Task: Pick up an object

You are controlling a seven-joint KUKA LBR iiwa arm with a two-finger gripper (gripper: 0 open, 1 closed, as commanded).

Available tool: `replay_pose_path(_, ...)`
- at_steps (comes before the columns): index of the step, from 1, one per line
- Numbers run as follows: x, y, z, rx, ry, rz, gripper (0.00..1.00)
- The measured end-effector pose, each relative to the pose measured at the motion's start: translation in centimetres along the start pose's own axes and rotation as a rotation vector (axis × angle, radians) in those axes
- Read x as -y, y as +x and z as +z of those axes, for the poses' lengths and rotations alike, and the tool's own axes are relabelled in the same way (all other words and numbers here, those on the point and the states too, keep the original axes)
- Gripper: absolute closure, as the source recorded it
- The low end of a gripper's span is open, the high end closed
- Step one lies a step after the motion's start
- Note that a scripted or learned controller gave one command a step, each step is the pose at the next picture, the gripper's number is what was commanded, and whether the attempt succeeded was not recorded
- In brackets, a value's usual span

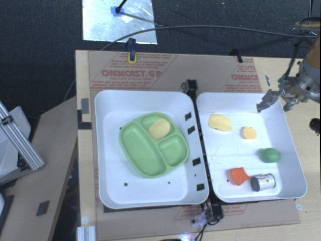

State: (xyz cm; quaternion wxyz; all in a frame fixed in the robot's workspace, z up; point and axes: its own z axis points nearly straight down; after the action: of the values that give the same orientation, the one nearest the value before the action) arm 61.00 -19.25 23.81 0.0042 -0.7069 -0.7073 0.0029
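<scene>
Right bin [293,149]: smooth yellow oval [219,123], near far-left corner. Gripper [275,100] hung over far-right rim, well apart from oval; finger state impossible to tell.

Lighting is even and bright overhead. The two shallow white plastic bins [246,195] are near overexposed. The crinkled silver foil sheet [119,13], far left of the pincer [277,100], shows glare. Shadows are faint. Focus is soft throughout, and the pincer is slightly blurred.
</scene>
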Motion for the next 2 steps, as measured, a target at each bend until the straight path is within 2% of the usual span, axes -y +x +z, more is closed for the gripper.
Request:
replay_pose_path(1, -0.2, 0.1, -0.7, 0.003, -0.012, -0.003, 0.0)
replay_pose_path(2, -1.4, 0.2, 4.4, 0.002, -0.009, -0.006, 0.0)
